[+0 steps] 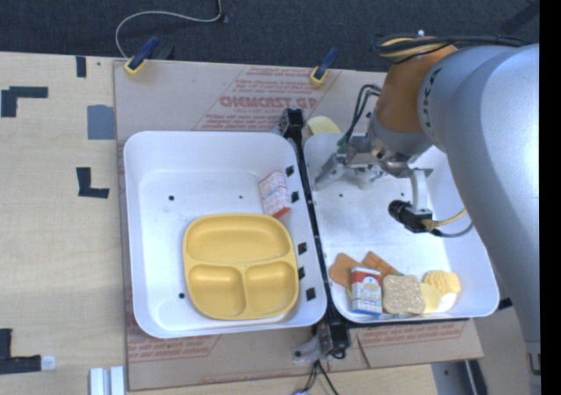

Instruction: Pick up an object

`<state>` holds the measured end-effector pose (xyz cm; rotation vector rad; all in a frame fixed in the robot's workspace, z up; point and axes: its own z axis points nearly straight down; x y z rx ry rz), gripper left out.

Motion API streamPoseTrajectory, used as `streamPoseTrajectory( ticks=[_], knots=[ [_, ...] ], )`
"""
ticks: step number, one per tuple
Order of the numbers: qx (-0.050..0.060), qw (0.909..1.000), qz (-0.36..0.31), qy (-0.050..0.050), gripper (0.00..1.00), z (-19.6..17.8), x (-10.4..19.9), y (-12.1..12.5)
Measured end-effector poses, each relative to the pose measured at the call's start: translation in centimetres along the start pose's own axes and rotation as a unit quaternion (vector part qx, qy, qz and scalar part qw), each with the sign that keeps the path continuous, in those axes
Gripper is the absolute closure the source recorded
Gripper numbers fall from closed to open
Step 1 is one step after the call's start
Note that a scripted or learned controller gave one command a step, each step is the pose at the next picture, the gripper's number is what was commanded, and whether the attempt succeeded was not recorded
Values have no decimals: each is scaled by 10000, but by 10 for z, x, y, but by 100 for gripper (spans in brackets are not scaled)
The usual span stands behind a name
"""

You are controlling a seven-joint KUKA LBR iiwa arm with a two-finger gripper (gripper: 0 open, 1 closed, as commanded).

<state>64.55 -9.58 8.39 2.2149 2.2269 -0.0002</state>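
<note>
My gripper (340,165) hangs low over the far left part of the right bin (456,244), below the orange wrist band. A pale yellow round object (323,126) lies just beyond it at the bin's far left corner. Along the near edge of the right bin lie orange crackers (344,265), a red and white can (365,289), a slice of bread (403,294) and a yellow wavy piece (441,286). The left bin (149,209) holds a yellow divided plate (242,264) and a small red and white carton (274,193).
A black divider (302,201) with clips runs between the two bins. A black part with a cable (410,215) hangs off the arm over the middle of the right bin. The bulky grey arm covers the bin's right side.
</note>
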Motion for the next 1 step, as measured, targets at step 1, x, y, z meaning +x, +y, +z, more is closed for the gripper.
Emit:
streamPoseTrajectory(
  ticks=[1],
  knots=[
    [23,10000,13,-7,0,0,-1,23]
  ],
)
